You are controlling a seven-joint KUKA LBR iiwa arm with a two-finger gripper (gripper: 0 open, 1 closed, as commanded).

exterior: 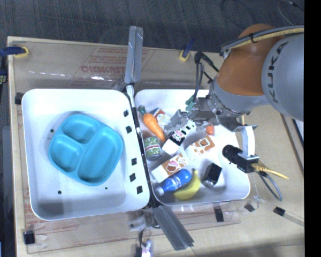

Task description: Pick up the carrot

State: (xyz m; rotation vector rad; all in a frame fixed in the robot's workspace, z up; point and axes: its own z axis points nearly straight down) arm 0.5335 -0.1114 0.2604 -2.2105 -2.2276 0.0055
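Observation:
The carrot (152, 125) is orange with a green top and lies in the right bin (241, 183), close to its left wall and pointing toward the back. My gripper (177, 121) hangs just to the right of the carrot, over the middle of the clutter, a short gap away from it. The carrot lies on the bin floor, apart from the gripper. The grey arm with its orange band (243, 68) covers the bin's back right corner.
Around the carrot lie a green can (152, 148), a black-and-white carton (178, 136), small printed boxes (203, 145), a blue bottle (176, 181), a banana (189, 190) and a black box (211, 174). A blue divided plate (85, 148) sits in the left bin (37, 197).

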